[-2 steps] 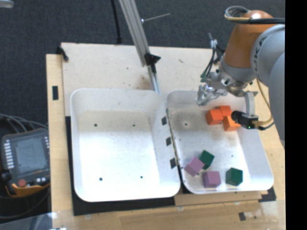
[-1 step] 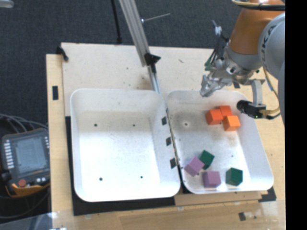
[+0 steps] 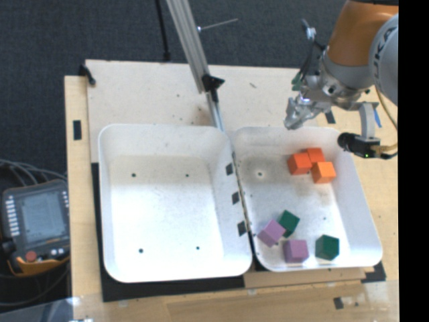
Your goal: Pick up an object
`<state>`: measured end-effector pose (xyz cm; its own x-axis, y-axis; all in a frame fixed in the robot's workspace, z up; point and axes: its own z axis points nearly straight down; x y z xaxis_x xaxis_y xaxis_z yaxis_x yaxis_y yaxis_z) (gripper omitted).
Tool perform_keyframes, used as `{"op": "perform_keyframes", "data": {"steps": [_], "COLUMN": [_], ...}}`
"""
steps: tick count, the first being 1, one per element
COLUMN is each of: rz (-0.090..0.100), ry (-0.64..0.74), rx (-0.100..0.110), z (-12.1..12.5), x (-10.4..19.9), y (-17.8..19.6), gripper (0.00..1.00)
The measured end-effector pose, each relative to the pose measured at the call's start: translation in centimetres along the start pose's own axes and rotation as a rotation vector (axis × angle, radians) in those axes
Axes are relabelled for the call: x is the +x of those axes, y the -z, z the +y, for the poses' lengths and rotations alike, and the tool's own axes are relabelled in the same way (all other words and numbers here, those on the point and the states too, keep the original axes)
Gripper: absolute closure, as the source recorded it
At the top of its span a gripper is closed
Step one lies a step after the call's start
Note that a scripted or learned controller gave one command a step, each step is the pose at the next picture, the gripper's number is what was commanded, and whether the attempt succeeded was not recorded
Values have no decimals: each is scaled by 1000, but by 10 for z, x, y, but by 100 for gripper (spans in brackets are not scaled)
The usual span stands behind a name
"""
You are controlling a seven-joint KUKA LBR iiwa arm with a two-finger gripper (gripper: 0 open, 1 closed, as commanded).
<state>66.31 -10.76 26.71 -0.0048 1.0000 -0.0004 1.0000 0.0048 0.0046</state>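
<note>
Blocks are what you are after, and all six lie in the right bin (image 3: 362,210); the left bin (image 3: 167,206) beside it offers nothing to grasp. Work down from the big things: the arm (image 3: 365,32) reaches in from the right and hangs over the far rim of the right bin, with the gripper (image 3: 295,117) just above that rim and nothing visible in it. Whether the jaws stand apart or together you cannot tell at this slant, so do not count on either.

Next, weigh the clusters. The two orange blocks (image 3: 312,165) sit touching each other nearest the gripper, in the far half of the bin. At the near edge, a purple block (image 3: 271,233) touches a green block (image 3: 289,221), a second purple block (image 3: 295,250) lies just beside them, and a lone green block (image 3: 327,247) stands a little apart, close to the bin's near wall.

Touching pairs tend to jam a two-finger grasp. For a clean pick, you would likely do best to approach one orange block from its free sides, jaws straddling it squarely, descend straight, and check that it is actually between them before lifting.
</note>
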Motion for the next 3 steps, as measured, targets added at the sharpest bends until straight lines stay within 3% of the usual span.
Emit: {"op": "perform_keyframes", "data": {"steps": [2,3], "rz": [0,2], "ry": [0,2], "rx": [5,5], "z": [-40,-71], "x": [86,128], "y": [-18,-11], "gripper": [100,100]}}
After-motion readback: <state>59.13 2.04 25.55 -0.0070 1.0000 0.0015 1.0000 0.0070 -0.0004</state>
